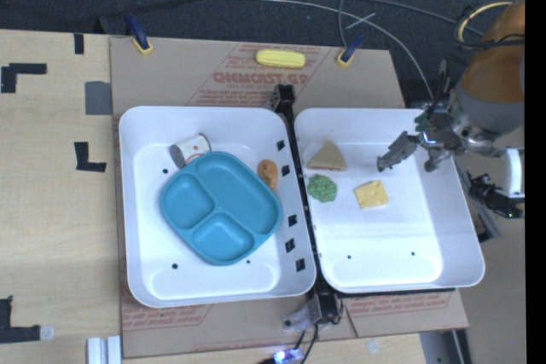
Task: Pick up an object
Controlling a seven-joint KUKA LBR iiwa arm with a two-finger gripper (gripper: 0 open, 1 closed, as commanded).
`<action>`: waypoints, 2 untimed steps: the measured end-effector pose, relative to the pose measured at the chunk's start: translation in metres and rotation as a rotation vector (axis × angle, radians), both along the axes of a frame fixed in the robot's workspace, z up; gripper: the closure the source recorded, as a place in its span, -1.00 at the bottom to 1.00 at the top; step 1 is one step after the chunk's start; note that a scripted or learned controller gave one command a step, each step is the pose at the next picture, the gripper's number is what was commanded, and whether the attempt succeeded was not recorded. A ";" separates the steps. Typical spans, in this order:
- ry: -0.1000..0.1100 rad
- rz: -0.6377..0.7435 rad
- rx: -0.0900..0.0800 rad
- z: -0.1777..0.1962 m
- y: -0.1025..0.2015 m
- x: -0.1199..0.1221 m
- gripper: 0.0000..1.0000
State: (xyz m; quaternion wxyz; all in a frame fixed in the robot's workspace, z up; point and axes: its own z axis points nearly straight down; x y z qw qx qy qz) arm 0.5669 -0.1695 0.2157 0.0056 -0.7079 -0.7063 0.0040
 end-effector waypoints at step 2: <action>-0.007 0.002 -0.002 -0.040 -0.005 -0.002 -1.00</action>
